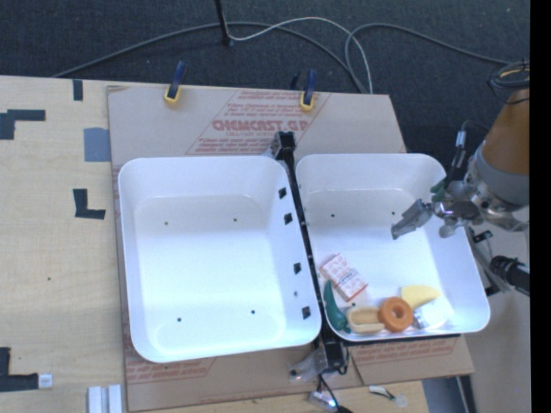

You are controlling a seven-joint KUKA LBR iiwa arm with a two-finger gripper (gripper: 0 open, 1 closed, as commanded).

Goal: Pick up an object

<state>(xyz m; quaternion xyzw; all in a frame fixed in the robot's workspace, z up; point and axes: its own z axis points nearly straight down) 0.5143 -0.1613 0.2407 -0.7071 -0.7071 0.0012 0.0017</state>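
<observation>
Camera view: grey two-finger gripper [411, 220] hovers, fingers' state unclear; small orange ring-shaped toy [396, 313] looks light and stiff, best pinched across its rim.

The robot arm [508, 157] sits by the right bin [379, 175]. It has a wide orange band on top and a smooth grey ring under it. Below the ring are small shiny metal parts. A thin grey finger [411, 219] sticks out over the bin. A black knob and dark cables hang just beside the bin's right rim.
</observation>
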